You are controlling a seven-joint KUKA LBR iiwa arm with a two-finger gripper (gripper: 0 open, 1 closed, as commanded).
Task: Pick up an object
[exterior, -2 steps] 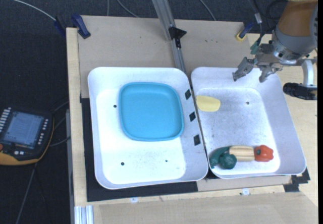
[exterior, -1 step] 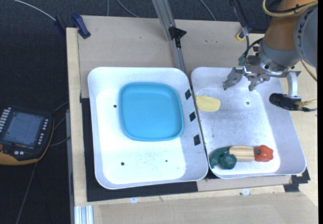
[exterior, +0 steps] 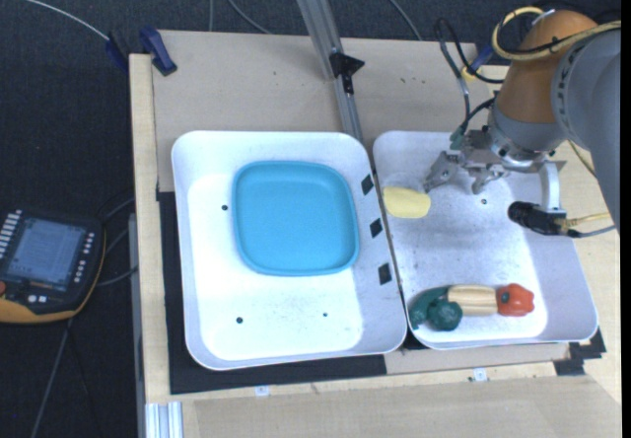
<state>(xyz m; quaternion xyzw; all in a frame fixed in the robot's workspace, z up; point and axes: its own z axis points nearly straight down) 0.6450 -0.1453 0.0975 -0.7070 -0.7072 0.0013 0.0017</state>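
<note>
In the right bin (exterior: 552,268), a pale yellow lump (exterior: 406,202) lies against the left wall. Along the front wall sit a dark green piece (exterior: 436,312), a tan cylinder (exterior: 473,300) and a red piece (exterior: 514,300), touching in a row. My gripper (exterior: 458,182) hangs over the back of this bin, just right of the yellow lump. It is open, its fingers are spread, and nothing is between them.
The left bin (exterior: 197,229) holds a blue square plate (exterior: 296,217). A metal post (exterior: 320,12) rises behind the bins. A black cable connector (exterior: 532,217) hangs off the wrist over the right bin. A teach pendant (exterior: 44,258) lies off the bench at left.
</note>
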